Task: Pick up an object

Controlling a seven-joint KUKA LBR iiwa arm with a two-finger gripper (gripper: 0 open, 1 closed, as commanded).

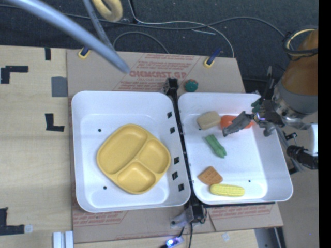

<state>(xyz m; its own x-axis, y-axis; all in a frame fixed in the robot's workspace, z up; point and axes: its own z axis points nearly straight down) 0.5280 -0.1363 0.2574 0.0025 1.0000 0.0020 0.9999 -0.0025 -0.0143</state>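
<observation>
A grey robot arm (297, 94) with an orange band reaches from the right over the right-hand shallow white bin (269, 174), its claw (235, 125) low beside an orange-red item (228, 121) and a beige bread-like block (208, 120). A green vegetable toy (216, 145), a tan waffle-like piece (210, 175) and a yellow corn cob (227, 190) lie nearby. The left-hand white bin (88, 112) holds a yellow sectioned plastic plate (133, 158) on the wooden worktop (26, 154).
</observation>
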